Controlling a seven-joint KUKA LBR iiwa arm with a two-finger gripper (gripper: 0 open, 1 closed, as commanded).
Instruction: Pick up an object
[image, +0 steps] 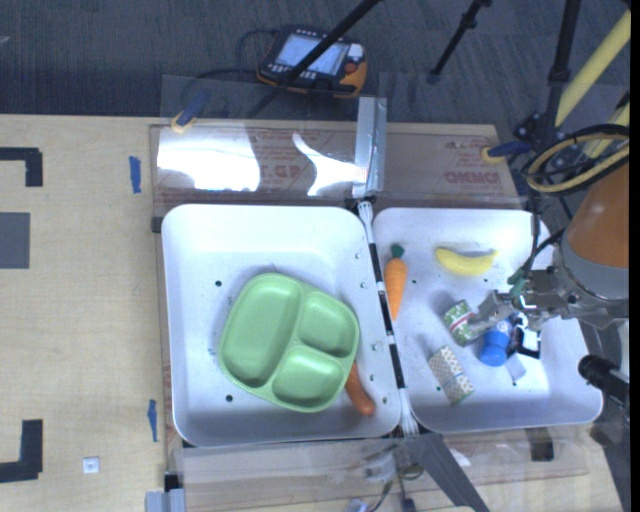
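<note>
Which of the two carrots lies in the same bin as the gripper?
The carrot with the green top, against the right bin's left wall. The gripper works in that bin. The other carrot lies in the left bin, tucked beside the green plate.

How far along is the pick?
Done: the arm has reached into the right bin. In hand: the pincer sits low over the blue object, beside the green pack; no grasp is visible. Left: secure and lift. Banana and carrot lie untouched.
</note>
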